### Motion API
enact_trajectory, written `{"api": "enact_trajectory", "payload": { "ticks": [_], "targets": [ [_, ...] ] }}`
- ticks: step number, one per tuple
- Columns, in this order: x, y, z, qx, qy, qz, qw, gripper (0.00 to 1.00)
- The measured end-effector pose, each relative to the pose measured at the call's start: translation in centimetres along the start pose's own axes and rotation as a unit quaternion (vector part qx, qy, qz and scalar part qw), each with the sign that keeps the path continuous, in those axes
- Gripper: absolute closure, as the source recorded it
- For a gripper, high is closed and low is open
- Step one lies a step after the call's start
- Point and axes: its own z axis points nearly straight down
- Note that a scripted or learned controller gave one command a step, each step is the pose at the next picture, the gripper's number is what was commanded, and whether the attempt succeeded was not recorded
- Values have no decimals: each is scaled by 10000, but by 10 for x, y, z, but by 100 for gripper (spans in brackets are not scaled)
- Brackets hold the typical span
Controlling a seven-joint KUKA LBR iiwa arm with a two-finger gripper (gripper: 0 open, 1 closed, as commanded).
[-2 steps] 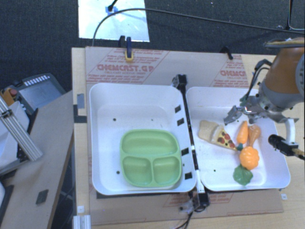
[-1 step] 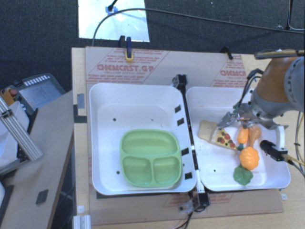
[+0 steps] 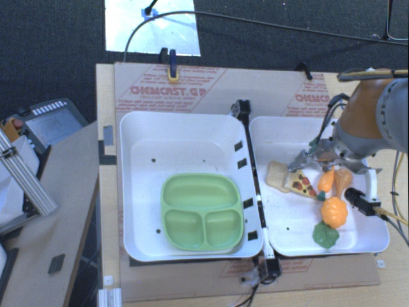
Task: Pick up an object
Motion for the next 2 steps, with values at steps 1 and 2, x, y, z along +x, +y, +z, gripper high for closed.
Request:
{"api": "enact_trajectory", "payload": {
  "ticks": [1, 2],
  "targets": [
    [0, 2, -12, -37, -15, -2, 10000, 100],
    [-2, 14, -69, 28, -10, -14, 10000, 100]
  ]
}}
